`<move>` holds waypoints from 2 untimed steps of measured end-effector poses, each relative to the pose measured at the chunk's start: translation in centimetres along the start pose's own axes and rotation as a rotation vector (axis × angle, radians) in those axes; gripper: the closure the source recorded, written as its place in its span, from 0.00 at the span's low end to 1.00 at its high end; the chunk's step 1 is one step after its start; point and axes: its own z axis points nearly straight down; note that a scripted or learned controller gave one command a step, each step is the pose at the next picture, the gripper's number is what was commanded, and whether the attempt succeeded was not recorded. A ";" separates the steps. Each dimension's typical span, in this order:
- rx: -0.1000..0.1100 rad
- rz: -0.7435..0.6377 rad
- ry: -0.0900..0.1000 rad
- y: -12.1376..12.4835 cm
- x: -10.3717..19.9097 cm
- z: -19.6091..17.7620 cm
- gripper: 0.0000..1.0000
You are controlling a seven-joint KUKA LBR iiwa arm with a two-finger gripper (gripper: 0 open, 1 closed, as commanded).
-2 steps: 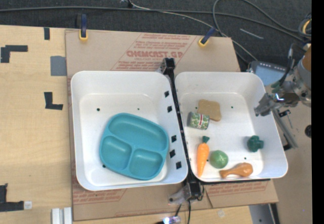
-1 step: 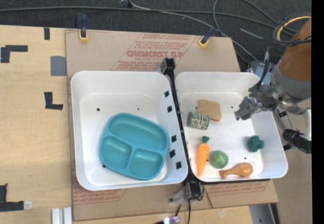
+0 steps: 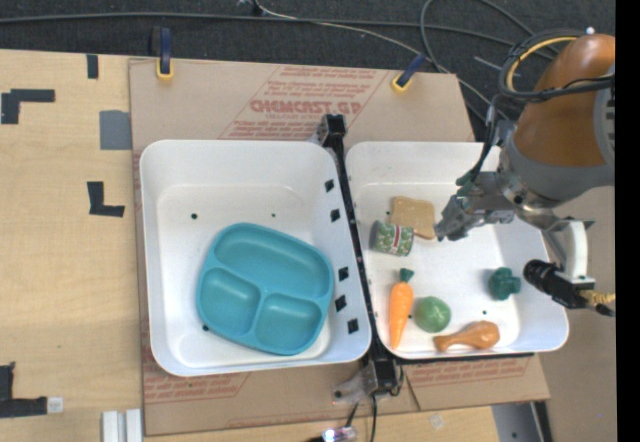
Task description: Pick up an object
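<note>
The right bin [image 3: 430,158] holds several toy foods: a tan bread slice [image 3: 411,214], a green can [image 3: 392,238], an orange carrot [image 3: 399,309], a round green fruit [image 3: 432,314], a tan drumstick [image 3: 468,337] and a small dark green piece [image 3: 503,282]. My gripper [image 3: 450,223] hangs over the right bin, just right of the bread slice and above the bin floor. Nothing shows between its fingers, and I cannot make out their spacing. The grey and orange arm [image 3: 565,115] comes in from the right.
The left bin [image 3: 170,162] holds a teal divided plate [image 3: 264,287]. A black divider strip [image 3: 345,235] runs between the two bins. Both bins rest on a cardboard sheet [image 3: 290,100], with black cables [image 3: 450,20] behind.
</note>
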 end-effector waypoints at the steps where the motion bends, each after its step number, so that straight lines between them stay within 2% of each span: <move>1: -0.001 -0.002 0.001 -0.2 5.3 -0.6 1.00; 2: 0.001 -0.001 0.000 -1.2 10.8 -0.1 1.00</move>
